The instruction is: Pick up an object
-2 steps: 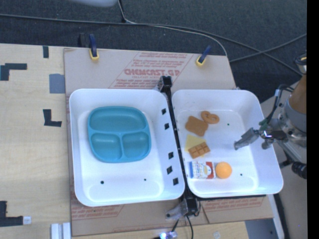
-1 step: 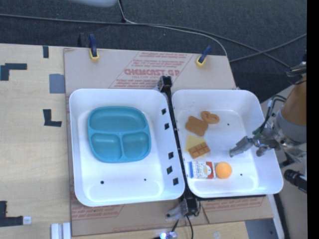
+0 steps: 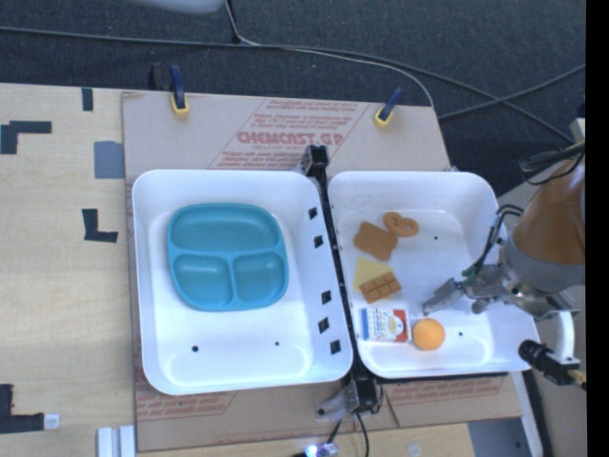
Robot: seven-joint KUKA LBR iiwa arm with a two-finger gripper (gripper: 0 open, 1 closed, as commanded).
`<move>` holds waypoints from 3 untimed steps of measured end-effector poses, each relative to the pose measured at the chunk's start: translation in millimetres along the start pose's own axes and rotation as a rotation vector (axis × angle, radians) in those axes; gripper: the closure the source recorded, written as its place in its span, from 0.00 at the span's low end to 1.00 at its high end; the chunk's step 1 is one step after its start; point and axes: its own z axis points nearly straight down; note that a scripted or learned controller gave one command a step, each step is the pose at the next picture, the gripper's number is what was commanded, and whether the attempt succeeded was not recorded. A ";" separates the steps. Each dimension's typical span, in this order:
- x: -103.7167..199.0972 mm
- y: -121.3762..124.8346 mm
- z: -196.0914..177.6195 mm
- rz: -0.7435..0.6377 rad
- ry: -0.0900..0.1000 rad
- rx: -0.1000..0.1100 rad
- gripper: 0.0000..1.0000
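Note:
The right bin point(image 3: 471, 190) holds a brown toast piece point(image 3: 375, 241), a small pretzel point(image 3: 401, 224), a yellow waffle-like slab point(image 3: 376, 280), a white and red carton point(image 3: 383, 325) and an orange ball point(image 3: 429, 334). My gripper point(image 3: 440, 298) reaches in from the right, low over the bin floor. It is just above and right of the orange ball and right of the yellow slab. Nothing is visibly held in it.
A blue divided plate point(image 3: 227, 256) lies in the left bin point(image 3: 152, 350). The black divider clips point(image 3: 324, 255) run between the bins. The arm's body point(image 3: 552, 246) covers the right bin's right rim. Cables cross the dark floor behind the bench.

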 end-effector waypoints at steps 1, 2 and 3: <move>0.1 0.3 28.2 -0.001 -0.003 -0.006 0.00; -1.1 1.1 15.9 0.000 -0.007 -0.010 1.00; -9.5 5.7 -40.9 -0.001 -0.004 -0.010 1.00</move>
